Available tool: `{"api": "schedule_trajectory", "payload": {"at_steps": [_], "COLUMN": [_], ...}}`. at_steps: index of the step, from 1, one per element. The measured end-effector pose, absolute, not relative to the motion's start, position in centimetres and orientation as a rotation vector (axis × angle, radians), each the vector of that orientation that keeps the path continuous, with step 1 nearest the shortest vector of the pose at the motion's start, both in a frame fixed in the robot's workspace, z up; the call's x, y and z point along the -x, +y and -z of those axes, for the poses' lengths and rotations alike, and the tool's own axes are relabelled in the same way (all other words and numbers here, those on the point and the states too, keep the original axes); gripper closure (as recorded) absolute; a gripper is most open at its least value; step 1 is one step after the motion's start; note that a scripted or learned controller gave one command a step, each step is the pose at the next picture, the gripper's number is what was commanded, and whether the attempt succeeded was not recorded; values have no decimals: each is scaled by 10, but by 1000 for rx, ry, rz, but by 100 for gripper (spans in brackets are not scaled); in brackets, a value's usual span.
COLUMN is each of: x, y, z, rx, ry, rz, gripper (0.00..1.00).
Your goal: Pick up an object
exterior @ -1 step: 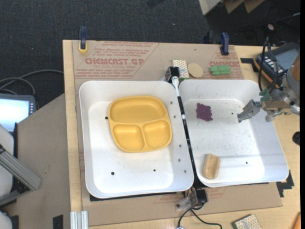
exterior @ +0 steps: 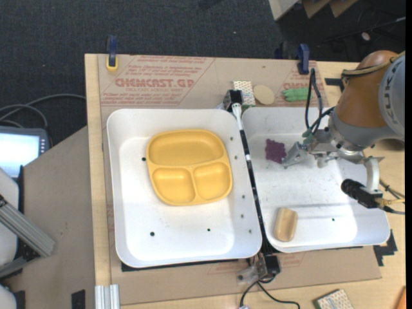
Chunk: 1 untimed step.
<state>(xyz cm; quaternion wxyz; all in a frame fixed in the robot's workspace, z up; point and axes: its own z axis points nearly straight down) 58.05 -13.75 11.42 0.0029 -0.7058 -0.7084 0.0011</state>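
The pincer [exterior: 297, 154] hung open just beside the grapes [exterior: 275, 150] in the right bin [exterior: 335, 234]; closing there could nudge them aside.

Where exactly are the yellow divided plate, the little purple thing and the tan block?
yellow divided plate [exterior: 188, 166]: camera view, near its middle, in the left bin.
purple thing [exterior: 275, 150]: camera view, its centre, in the right bin.
tan block [exterior: 285, 224]: camera view, its top face.

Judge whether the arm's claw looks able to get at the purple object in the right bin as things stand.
Probably yes. The claw hangs just right of the purple object in the right bin, with only bare bin floor between them; the tan block lies well off, near the front.
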Motion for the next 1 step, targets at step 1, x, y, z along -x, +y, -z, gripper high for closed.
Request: {"api": "schedule_trajectory", "payload": {"at_steps": [1], "x": [-670], "y": [-107], "z": [-84], "rx": [2219], "ry": [-2232], "rz": [8], "gripper": [0]}}
